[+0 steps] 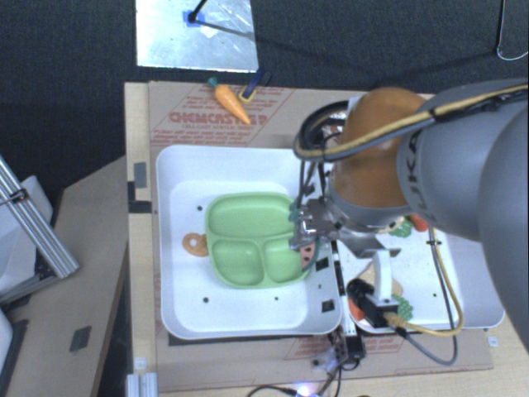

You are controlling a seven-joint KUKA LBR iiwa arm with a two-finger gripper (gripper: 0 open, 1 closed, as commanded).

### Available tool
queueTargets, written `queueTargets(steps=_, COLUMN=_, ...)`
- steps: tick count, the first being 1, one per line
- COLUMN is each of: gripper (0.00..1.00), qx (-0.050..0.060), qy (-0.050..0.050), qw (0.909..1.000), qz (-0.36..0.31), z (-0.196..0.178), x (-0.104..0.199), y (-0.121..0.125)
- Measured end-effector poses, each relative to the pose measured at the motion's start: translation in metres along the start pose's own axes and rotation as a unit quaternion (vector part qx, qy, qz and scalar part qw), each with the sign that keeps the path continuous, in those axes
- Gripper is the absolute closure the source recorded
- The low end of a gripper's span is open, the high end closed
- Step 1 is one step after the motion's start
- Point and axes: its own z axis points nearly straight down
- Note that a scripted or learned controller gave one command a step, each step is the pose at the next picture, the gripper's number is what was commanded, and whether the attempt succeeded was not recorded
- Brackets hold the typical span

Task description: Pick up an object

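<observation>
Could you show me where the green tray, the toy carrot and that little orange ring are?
green tray (248, 222): camera view, on its large upper compartment.
toy carrot (231, 103): camera view, middle of its orange body.
orange ring (196, 245): camera view, on its band.

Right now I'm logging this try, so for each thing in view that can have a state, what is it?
green divided plate: flat in the left bin, right way up.
orange ring: flat on the left bin's floor, at the plate's left edge.
toy carrot: lying on the cardboard above the bins, outside both.
tool: low over the plate's right edge.
right bin: mostly hidden by the arm.
</observation>
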Motion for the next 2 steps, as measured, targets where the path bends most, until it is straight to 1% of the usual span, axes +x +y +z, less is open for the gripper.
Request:
queueTargets(steps=1, gripper=1.0, qx=0.0, qy=0.0, qw=1.0, qz=0.003, z=0.009, x=-0.013, y=0.001)
queueTargets(steps=2, gripper=1.0, qx=0.0, qy=0.0, qw=1.0, qz=0.001, z=-0.005, x=-0.005, y=-0.01)
